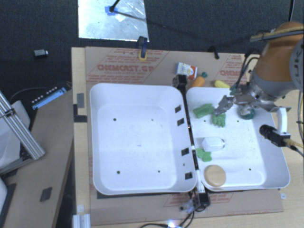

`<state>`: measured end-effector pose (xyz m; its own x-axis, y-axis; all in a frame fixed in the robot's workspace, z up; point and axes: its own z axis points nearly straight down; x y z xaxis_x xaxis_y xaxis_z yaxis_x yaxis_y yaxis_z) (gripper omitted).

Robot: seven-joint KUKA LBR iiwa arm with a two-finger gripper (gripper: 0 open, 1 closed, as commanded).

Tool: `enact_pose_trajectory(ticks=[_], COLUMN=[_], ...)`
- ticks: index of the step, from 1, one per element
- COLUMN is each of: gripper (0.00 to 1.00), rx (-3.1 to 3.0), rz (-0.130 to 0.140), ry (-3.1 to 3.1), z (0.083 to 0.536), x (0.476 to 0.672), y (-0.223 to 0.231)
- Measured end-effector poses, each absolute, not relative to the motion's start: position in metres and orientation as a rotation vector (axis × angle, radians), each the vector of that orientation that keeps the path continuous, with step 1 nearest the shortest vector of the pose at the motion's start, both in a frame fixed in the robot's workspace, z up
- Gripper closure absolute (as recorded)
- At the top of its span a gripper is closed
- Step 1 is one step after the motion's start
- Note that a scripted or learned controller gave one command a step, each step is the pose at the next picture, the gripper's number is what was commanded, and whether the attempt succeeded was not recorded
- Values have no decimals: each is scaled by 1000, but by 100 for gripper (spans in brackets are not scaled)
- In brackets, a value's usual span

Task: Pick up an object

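Observation:
The right bin (273, 167) holds several small objects. A green piece (203, 110) lies near its far left corner, and a second green piece (219, 121) lies just to its right. A white block (213, 144) sits mid-bin, with a small green bit (203, 155) beside it and a tan round disc (215, 175) near the front edge. A teal item (247, 112) lies under the wrist. My gripper (221, 109) reaches in from the right, slanting down-left. Its tip hangs just above the second green piece, between the two green pieces.
The left bin (137, 137) lies beside the right one, with a black divider strip (188, 127) between them. Beyond the bins, a white and red bottle (186, 70), an orange item (198, 81) and a yellow item (221, 84) lie on the cardboard. A black device (271, 134) juts from the arm.

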<state>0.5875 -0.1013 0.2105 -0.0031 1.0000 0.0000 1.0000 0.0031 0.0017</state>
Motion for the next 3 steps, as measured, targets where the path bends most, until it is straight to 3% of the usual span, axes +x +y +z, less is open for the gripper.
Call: enact_pose_trajectory(ticks=[1,2,3], gripper=[100,100,100], rx=[2213,2215,2197], rz=[5,-2,28], ry=[2226,2237,2232], z=[221,182,321], x=[588,544,580], y=[-101,-22,71])
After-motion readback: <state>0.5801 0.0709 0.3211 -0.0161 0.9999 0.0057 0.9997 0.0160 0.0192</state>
